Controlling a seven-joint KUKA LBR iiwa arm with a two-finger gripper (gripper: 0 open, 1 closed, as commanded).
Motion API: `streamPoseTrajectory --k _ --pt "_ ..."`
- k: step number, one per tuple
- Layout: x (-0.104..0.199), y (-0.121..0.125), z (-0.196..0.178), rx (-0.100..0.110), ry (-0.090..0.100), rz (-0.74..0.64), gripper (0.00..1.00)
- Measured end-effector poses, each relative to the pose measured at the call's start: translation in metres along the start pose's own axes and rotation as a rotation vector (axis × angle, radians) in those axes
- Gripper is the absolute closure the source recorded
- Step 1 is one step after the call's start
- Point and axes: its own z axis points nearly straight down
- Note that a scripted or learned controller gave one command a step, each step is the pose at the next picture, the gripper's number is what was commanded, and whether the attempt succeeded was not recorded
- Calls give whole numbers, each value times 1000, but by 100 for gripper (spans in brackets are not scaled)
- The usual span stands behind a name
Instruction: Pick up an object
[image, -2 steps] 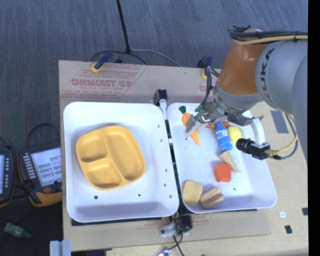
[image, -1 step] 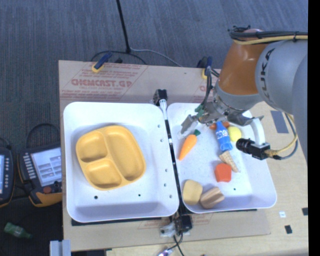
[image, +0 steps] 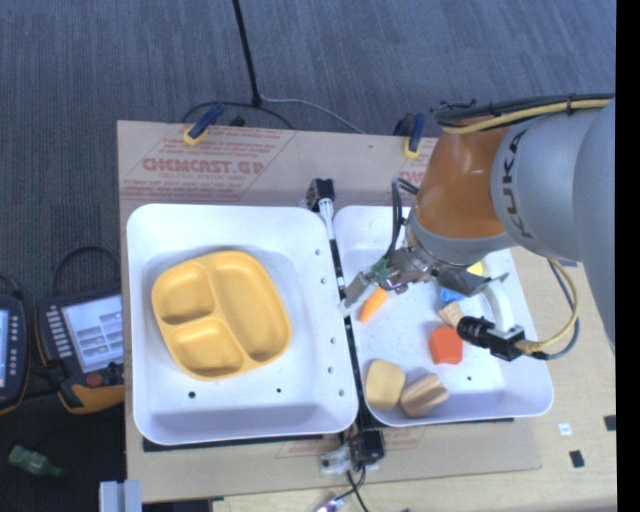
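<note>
While the gripper (image: 385, 277) hangs just above the orange carrot piece (image: 371, 305) in the right bin (image: 520, 400), I cannot tell its state.

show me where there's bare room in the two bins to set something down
Left bin: bare floor all around the yellow tray, widest along its near edge. Right bin: crowded; carrot piece, orange block and two tan pieces lie beneath the arm, near the tool.

Bright, even overhead light, soft shadows, mild glare on white bins (image: 140, 300), slightly soft focus.
</note>
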Motion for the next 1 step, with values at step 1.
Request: streamPoseTrajectory --k 1 --pt "0 0 0 -1 0 0 0"
